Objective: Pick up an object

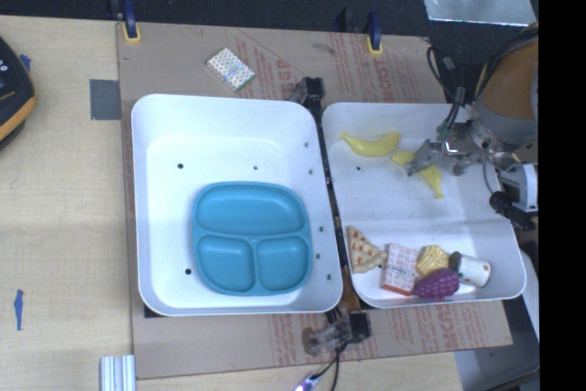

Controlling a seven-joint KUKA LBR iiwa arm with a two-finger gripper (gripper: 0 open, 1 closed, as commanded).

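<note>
— Banana point(371, 143) lies upper left in my right bin point(513, 243); a blue tray point(251, 236) fills the left bin point(156, 133).
— And your gripper point(428, 162)?
— Right of centre, beside a yellow piece point(430, 180); its opening I cannot tell.

Smooth, slightly glossy white plastic in both shallow bins point(229, 119). Matt, even sky-blue plastic on the three-compartment tray point(250, 236), well left of the fingers point(423, 162). Waxy, smooth-looking yellow plastic on the banana-shaped toy point(371, 143) just left of the fingers. Bumpy, dull purple surface on the grape-cluster toy point(436, 285) below them. Printed paper or card look on the small red-and-white packet point(399, 268). Pale wood-grain finish on the counter point(55, 224); flat brown printed cardboard point(275, 59) under the bins.
</note>
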